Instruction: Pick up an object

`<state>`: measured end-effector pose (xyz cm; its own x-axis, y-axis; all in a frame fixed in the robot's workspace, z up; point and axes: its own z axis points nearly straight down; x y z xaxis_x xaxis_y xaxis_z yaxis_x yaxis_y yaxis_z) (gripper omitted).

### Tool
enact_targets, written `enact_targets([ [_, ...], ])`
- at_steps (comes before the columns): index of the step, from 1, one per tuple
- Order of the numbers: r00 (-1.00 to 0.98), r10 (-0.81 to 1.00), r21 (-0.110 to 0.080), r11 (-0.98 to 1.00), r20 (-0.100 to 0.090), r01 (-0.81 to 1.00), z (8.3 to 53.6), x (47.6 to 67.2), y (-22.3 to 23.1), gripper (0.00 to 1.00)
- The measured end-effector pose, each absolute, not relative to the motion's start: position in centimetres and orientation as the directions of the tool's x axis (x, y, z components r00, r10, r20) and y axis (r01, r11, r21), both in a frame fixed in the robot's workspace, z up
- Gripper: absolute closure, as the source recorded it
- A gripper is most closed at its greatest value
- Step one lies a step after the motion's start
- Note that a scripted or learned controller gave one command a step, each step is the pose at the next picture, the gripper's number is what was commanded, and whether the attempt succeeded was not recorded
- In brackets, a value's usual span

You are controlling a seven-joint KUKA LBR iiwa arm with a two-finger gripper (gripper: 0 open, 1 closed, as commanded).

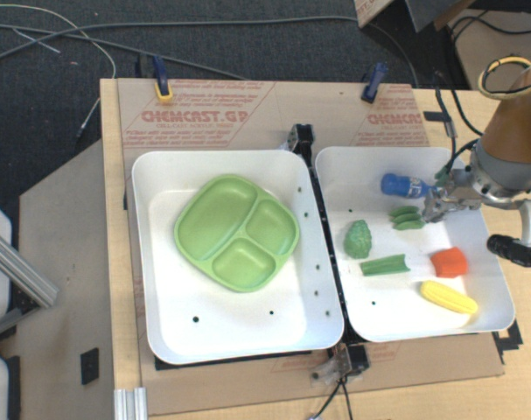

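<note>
The jaws [436, 201] are low in the right bin [370, 318], near its back right side. Just beside them, to the left, lies a small green ridged piece [407, 219]. It looks like the thing they are going for. Its long side runs left to right, tipped a little. The jaw tips seem to sit right at its right end, maybe touching it, but that spot is small and blurry, so I cannot tell if the jaws are open, closed, or gripping the piece.

A blue toy [401, 185] lies just behind the green piece, also close to the jaws. Other things in this bin are farther off: a bumpy green lump [359, 239], a long green stick [385, 266], an orange block [450, 262] and a yellow piece [449, 297] toward the front.

The arm [510, 138] comes in from the right. It reaches over the bin's right edge and points down and left toward the green piece.

The left bin [160, 322] has a green plate [237, 232] with three parts in it, well apart from the jaws. Both bins sit on the desk [116, 191].
</note>
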<state>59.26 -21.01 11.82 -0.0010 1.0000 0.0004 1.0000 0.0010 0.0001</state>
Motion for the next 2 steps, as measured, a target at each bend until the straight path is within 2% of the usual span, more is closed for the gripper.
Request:
enact_targets([
  [2, -0.001, 1.000, 0.005, 0.001, -0.001, 1.000, 15.9, 59.3, -21.5, 1.00],
])
